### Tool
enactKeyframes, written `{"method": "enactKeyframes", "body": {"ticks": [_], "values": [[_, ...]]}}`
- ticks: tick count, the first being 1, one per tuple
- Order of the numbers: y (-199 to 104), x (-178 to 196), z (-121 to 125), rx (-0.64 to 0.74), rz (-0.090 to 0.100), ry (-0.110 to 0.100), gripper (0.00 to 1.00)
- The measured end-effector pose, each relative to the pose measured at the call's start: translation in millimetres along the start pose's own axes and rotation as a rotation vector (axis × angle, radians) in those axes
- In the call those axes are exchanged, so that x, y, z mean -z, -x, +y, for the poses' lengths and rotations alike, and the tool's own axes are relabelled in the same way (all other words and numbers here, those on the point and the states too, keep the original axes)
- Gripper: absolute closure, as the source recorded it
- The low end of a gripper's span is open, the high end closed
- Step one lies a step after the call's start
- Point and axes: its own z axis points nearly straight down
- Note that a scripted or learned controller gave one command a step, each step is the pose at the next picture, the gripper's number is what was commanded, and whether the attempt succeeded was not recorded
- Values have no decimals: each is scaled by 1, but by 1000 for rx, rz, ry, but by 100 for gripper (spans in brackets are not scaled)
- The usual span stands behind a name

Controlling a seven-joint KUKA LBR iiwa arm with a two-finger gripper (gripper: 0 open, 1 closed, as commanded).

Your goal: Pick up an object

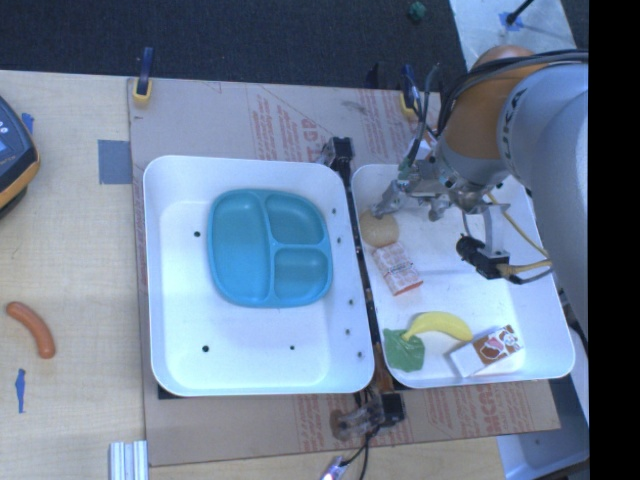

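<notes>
Two white bins sit side by side on the tabletop (70, 268), on a sheet of brown cardboard (260, 118). The left bin (165, 358) holds a blue divided plate (269, 246), lying flat near its far half. The right bin (545, 353) holds several small things: a pale round piece (379, 230) close to its left wall, a small red-and-white packet (397, 268) just near of that, a yellow banana (440, 325) toward the near side, a green piece (404, 351) touching the banana's left end, and a small brown-and-white carton (488, 349) at the near right.

The grey arm (545, 138) with its orange band reaches in from the right, over the far part of the right bin. Its tool (392, 202) hangs at the far left corner of that bin, just beyond the pale round piece; whether it is apart or together I cannot tell, and nothing visible sits in it.

On the bare tabletop at the left lie an orange sausage (31, 329) and, at the far left edge, a dark device (14, 153).
</notes>
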Motion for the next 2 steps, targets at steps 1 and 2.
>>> {"method": "enactKeyframes", "body": {"ticks": [1,2], "values": [[0,0,-14,-1,-1,2,0],[20,9,4,-3,3,-12,0]]}}
